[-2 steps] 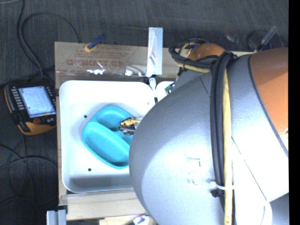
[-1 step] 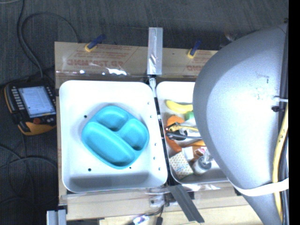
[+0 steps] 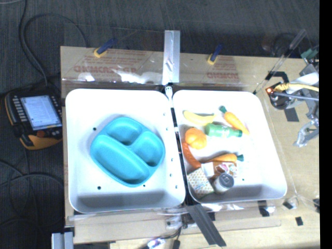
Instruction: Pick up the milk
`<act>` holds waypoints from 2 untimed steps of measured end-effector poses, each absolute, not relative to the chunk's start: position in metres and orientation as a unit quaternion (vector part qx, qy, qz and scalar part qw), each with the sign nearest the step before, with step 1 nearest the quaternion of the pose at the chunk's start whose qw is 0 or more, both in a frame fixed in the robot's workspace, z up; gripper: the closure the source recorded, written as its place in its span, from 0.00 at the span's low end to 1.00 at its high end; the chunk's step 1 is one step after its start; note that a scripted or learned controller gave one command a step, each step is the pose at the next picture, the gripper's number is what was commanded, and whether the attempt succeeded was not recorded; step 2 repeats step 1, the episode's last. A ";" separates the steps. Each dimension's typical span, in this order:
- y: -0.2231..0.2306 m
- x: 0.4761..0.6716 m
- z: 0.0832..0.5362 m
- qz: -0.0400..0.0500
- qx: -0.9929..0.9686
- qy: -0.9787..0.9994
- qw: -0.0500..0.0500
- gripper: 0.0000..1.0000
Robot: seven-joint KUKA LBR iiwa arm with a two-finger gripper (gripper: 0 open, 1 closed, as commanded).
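Milk – a small carton lying in the near part of the right bin, wedged between a carrot and a can; gripper outside that bin, past its right wall, whether released or clenched cannot be told. Likely risk: with neighbours touching the carton, a descent could land on the can or carrot, or nudge the milk aside, leaving nothing grasped. Both the right bin and the left bin beside it rest on a tan bench – dark carpet and cables lie behind it.
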State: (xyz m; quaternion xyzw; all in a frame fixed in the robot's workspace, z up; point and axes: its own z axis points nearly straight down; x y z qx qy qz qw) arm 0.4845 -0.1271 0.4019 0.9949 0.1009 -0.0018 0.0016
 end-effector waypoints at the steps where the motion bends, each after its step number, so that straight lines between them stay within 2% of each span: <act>1: -0.127 0.485 0.410 -0.005 0.995 0.100 0.002 1.00; 2: -0.127 0.485 0.410 -0.005 0.995 0.100 0.002 1.00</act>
